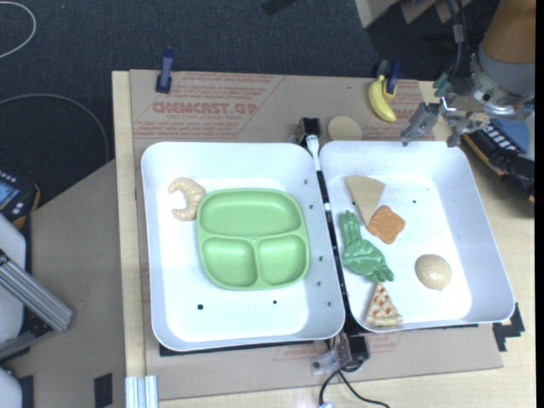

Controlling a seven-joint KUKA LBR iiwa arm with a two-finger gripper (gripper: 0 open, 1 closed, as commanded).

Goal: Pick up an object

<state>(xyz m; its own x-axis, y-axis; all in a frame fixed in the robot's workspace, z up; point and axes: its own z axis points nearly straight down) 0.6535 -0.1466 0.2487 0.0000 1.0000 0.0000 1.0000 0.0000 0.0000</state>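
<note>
My gripper (435,124) hangs above the far rim of the right bin (484,228), open, with nothing between its fingers. In that bin lie a tan wedge (365,195), an orange nugget (387,224), a green leafy piece (363,251), a pizza slice (382,306) and a beige round bun (433,271). All of them sit nearer the front than the gripper and apart from it.
The left bin (161,228) holds a green divided plate (252,237) and a pale croissant (186,197). A yellow banana (382,100) and a tan disc (344,128) lie on the cardboard behind the bins. A blue clamp (164,70) stands at the back left.
</note>
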